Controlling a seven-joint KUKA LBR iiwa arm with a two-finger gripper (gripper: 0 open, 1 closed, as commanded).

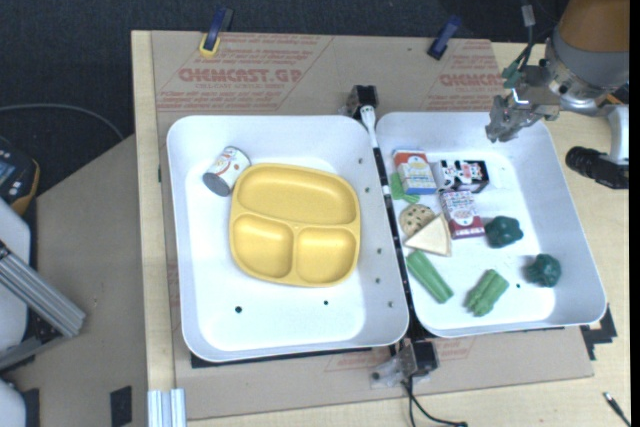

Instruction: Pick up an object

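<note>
Approaching stage: the gripper [503, 127] is held above the right bin's [575, 215] far edge, nothing seen between it; whether open or closed cannot be told. Candidates are listed in that bin: cartons [440, 175], cookie [415, 217], wedge [431, 237], green pieces [487, 291]. Left bin [190, 215]: yellow tray [295, 223], can [225, 170]. Next move, as judged: one item is to be chosen, then a descent made squarely over it.

Divided plate [295, 220] in left bin [190, 215], can [224, 170] beside it. Food toys [455, 225] in right bin [570, 225].
</note>
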